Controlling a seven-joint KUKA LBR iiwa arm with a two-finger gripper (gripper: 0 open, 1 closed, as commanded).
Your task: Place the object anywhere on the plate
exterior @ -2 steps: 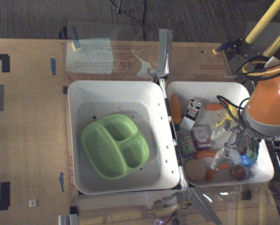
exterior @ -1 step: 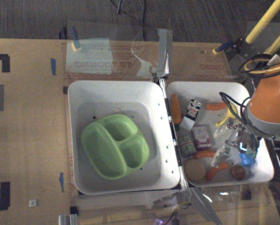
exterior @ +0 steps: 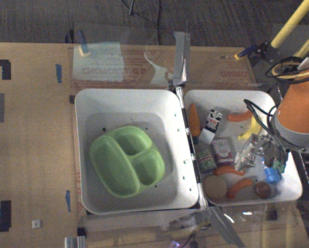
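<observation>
Nearest the camera, along the right bin's (exterior: 294,190) front wall, lie a tan disc (exterior: 215,186), an orange sausage (exterior: 239,187), a brown ball (exterior: 263,190) and a blue piece (exterior: 272,175). Behind them sit a small purple packet (exterior: 222,150), a green packet (exterior: 206,160), a black-and-white carton (exterior: 210,125), a carrot (exterior: 195,120), a second sausage (exterior: 239,115) and a yellow piece (exterior: 251,128).

Which of these is the object to move I cannot say; none is on the plate (exterior: 126,160), which lies alone in the left bin (exterior: 92,107), green with three compartments.

Over the right bin's middle hangs the end effector (exterior: 252,151), a pale metal cluster with cables; whether it is wide, narrow or holding anything cannot be made out.

All the pieces look like light toy food, probably hard, smooth plastic, so likely slippery. The sausages and carrot would best be taken across their narrow width at mid-length; the packets and carton across their flat faces. The ball and disc seem hardest to pinch.

Pieces crowd close, several touching, leaving little finger room, and the front row sits near the wall. A raised double rim (exterior: 188,149) between the bins must be cleared. The left bin offers wide open floor around the plate, and the plate's low lips make a forgiving target.
</observation>
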